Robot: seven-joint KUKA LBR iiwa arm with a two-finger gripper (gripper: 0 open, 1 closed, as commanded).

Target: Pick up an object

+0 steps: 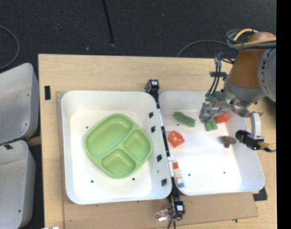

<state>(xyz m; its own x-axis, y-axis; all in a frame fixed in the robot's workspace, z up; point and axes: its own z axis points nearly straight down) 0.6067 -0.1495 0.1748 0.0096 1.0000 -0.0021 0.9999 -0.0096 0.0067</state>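
In the right bin (217, 182), my gripper (208, 113) hangs low near the far right part. A small green block (211, 125) lies right under its tip, and a red piece (222, 118) sits just beside it to the right. Whether anything is held cannot be made out. A long green piece (183, 119) lies to the gripper's left. Nearer the divider rests an orange-red chunk (175, 138). A small brown object (227, 140) lies toward the bin's right side.
The left bin (74, 185) holds a green divided plate (118, 145). A black-clipped divider (160, 142) separates the bins. A small coloured item (177, 174) lies by the right bin's near left wall. The arm's grey and orange body (248, 73) overhangs the bin's far right corner.
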